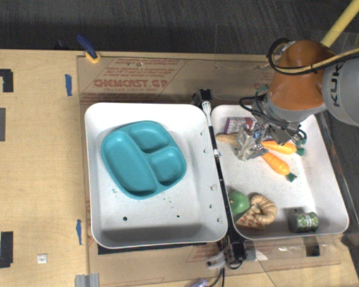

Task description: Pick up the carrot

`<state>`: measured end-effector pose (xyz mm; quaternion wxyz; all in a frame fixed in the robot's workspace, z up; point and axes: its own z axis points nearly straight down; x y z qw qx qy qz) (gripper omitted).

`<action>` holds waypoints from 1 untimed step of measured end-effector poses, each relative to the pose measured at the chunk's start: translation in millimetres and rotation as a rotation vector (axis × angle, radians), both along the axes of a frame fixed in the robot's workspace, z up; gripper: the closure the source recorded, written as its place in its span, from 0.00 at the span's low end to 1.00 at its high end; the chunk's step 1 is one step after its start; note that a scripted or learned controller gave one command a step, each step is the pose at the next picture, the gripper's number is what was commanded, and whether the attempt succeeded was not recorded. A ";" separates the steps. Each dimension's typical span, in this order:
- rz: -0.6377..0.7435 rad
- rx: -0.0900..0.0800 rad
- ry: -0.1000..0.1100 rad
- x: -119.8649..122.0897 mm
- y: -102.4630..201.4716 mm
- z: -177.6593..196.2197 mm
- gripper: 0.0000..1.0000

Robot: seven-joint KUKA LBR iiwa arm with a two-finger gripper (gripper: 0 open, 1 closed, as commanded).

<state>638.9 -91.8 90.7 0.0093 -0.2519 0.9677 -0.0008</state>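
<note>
Where the right bin's middle lies, orange carrot (276,164) (green-tipped, slanted).

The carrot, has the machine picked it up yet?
Not yet. The arm has reached the right bin, with its gripper low beside two carrots. Both lie on the bin floor, one under the wrist. No lift shows. Gripping and raising one remain; the grip itself is unclear.
</note>
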 end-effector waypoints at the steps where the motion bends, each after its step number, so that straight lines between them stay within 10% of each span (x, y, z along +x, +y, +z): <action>1: 0.373 -0.009 0.008 -91.2 -40.2 0.5 1.00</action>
